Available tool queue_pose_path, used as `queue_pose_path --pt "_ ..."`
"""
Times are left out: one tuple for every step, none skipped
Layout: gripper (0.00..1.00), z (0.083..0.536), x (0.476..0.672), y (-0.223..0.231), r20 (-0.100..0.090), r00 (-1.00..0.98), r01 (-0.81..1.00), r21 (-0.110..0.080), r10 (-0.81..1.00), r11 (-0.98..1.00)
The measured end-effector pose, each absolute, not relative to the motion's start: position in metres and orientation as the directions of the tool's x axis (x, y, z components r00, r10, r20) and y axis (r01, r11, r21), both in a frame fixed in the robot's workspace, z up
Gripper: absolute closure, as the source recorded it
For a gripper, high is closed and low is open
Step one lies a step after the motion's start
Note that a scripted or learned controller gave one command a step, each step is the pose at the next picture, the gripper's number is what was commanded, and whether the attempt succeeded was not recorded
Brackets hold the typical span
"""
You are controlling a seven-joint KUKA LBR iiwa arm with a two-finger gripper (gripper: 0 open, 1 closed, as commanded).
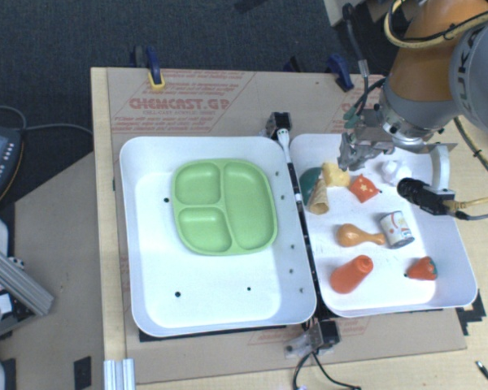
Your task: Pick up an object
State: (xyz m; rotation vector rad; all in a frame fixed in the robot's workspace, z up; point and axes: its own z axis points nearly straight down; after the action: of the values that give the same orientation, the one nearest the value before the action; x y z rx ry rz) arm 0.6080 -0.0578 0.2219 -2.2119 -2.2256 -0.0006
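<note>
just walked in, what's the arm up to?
The gripper is down in the right bin, over the back left corner by a pale yellow piece. Nothing visibly held. An orange cube, small can, pear-shaped toy, orange cylinder and a red piece lie scattered there. The left bin holds a green divided plate.

A divided plate (224, 206) lies in the left bin (138, 242); small items fill the right bin (455, 258).

One fixed overhead camera — slanted over both bins (138, 242).
</note>
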Motion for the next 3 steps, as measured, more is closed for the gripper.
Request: queue_pose_path --pt "1.0 0.22 0.618 -0.015 0.0 -0.005 1.0 0.003 1.0 0.005" --pt "1.0 0.234 0.627 0.036 0.002 -0.006 1.0 0.005 1.0 0.006" --pt "1.0 0.214 0.621 0.037 0.0 -0.001 1.0 -0.004 1.0 0.001"
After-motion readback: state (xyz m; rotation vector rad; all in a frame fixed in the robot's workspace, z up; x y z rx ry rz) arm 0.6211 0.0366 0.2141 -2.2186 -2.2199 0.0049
